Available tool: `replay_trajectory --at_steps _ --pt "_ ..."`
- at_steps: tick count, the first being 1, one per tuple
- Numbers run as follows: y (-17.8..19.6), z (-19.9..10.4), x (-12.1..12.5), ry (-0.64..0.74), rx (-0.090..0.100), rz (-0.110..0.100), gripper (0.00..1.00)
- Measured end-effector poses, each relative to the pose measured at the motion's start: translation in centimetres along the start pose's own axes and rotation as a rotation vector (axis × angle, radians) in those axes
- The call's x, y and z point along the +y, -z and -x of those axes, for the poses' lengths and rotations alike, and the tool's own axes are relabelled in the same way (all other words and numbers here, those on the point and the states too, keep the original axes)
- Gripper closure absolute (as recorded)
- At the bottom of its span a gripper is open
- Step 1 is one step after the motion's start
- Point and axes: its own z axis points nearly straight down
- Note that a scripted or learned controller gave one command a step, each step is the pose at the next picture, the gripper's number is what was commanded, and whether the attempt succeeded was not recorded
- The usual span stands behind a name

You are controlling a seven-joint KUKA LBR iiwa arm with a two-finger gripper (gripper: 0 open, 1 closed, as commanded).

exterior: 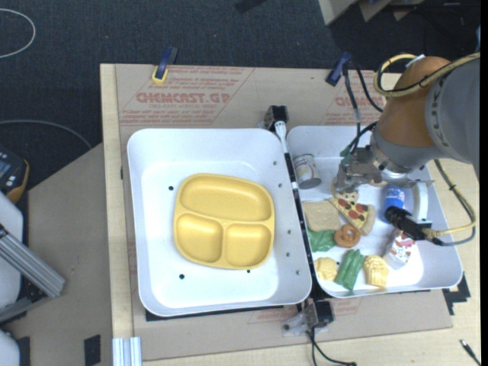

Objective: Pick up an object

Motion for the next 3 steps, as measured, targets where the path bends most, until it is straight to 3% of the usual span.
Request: replay_trajectory --at_steps 2,3 --pt "11.8 0.3 0.5 0.003 0.002 0.001 1.0" --pt "11.4 -4.2 -2.9 0.005 0.007 -0.012 1.0"
